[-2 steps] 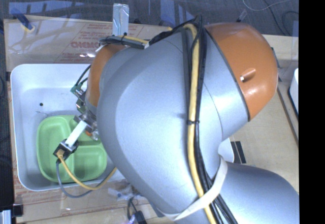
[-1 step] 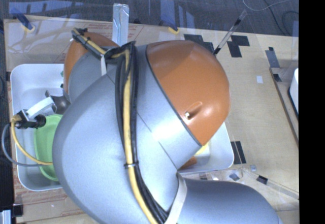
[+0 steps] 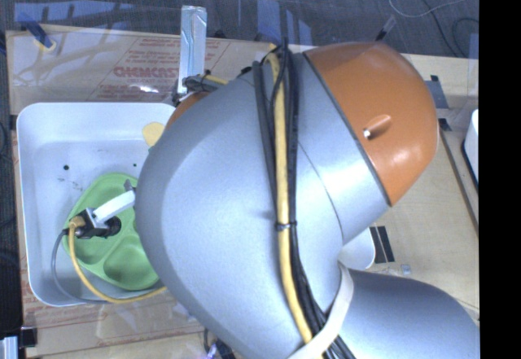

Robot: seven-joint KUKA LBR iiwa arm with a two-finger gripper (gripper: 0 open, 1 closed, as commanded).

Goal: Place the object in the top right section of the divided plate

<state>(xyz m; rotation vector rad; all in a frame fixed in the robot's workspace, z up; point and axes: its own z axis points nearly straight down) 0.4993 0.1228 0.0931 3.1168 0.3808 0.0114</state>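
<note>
A big grey arm [image 3: 236, 211] reaches over the left white bin [image 3: 39, 162]. A green plate [image 3: 122, 261] lies in this bin, and the arm covers its right side. A small yellow thing [image 3: 153, 134] lies in the bin just past the plate's top edge, half under the arm. The arm hides the gripper, so I cannot tell if it is open or holds anything.

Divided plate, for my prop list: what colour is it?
The divided plate is green; camera view shows it.
</note>
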